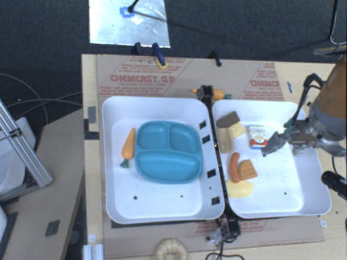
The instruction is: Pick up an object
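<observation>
Gripper point(272, 144) hovering over the right bin point(312, 199), whether its grip is open impossible to tell, small white carton point(256, 135) just at its nine o'clock, toy sausage point(234, 167) at seven o'clock

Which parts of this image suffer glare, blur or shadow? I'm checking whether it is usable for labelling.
Camera view: even, soft light; glare washes out the shiny silver sheet on the dark floor at the top; the glossy white right bin shows mild sheen; the gripper looks slightly blurred; the small toy food items, like the red sausage, are soft but readable; the blue divided plate is sharp, with faint shadows.
</observation>
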Controlling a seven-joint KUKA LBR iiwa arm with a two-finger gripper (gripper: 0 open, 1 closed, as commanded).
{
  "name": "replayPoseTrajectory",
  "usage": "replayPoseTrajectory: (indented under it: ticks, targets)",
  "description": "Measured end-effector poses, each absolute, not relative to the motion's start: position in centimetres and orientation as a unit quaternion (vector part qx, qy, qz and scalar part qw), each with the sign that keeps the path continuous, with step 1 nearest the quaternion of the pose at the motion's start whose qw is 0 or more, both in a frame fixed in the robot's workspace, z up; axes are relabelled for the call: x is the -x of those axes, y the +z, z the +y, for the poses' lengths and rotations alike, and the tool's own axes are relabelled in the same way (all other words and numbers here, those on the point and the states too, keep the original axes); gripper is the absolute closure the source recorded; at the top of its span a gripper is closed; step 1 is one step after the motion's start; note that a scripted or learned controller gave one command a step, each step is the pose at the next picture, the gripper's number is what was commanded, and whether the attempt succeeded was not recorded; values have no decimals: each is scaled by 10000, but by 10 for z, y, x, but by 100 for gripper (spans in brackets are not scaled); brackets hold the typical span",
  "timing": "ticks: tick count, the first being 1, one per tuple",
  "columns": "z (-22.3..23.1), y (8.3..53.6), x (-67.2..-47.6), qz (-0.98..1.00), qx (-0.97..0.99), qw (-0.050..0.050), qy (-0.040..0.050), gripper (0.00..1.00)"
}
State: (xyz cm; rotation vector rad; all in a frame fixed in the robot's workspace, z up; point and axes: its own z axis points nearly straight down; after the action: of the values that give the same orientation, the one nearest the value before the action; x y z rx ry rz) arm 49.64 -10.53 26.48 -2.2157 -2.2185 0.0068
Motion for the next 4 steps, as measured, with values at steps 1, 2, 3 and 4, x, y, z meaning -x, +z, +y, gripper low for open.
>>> replayPoseTrajectory:
  ticks: [1, 2, 3, 4]
  targets:
    - [-105, 269, -498, -7083, 7059, -9, -8, 0]
    - [-104, 210, -491, -7075, 7067, 15, 8, 0]
    - [-113, 153, -494, -7072, 7070, 19, 12, 0]
    - [-111, 90, -491, -7075, 7068, 27, 12, 0]
